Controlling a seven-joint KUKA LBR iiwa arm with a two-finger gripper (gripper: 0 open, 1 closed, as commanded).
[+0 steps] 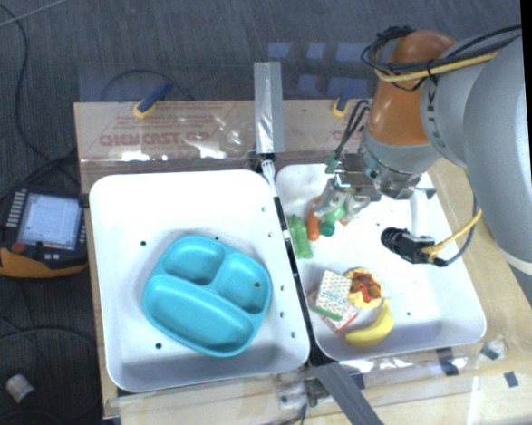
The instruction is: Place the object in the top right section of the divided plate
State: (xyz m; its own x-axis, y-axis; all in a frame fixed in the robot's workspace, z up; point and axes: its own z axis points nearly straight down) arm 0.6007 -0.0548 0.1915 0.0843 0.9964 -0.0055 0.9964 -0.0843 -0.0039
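Tool point(336, 200) hovering over small orange carrot-like toy point(313, 224) in right white bin point(455, 321); grip state, I cannot tell. I'm planning centred pinch, avoiding green plastic stick point(299, 236) beside it, then lifting high across to turquoise divided plastic plate point(152, 301).

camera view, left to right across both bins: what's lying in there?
Blue divided plate → green stick → small orange piece → banana. Patterned pack left out: it overlaps the orange piece and the banana sideways.
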